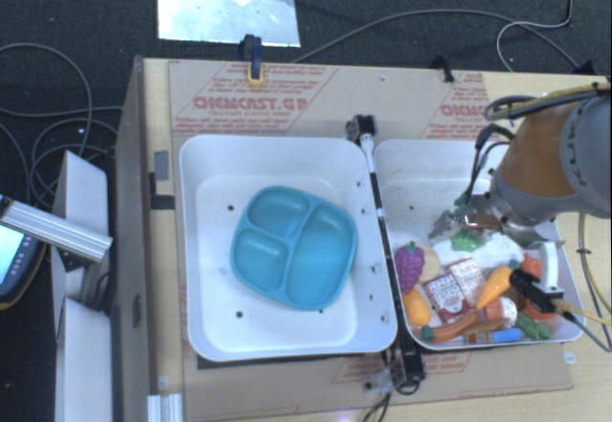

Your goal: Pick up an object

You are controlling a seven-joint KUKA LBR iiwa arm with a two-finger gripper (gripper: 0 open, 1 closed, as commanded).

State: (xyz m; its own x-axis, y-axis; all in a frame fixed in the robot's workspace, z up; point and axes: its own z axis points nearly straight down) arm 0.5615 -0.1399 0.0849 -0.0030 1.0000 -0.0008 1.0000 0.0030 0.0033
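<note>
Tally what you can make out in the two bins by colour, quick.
Blue: 2, divided plate, small piece
Purple: 1, grapes
Orange: 2, carrot, piece
Green: 1, item
Red-white: 1, packet
Total: 7; pile partly hidden.

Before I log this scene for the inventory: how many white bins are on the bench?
2. The left bin holds a blue divided plate; the right bin holds a pile of toy food at its near end, under the arm.
</note>
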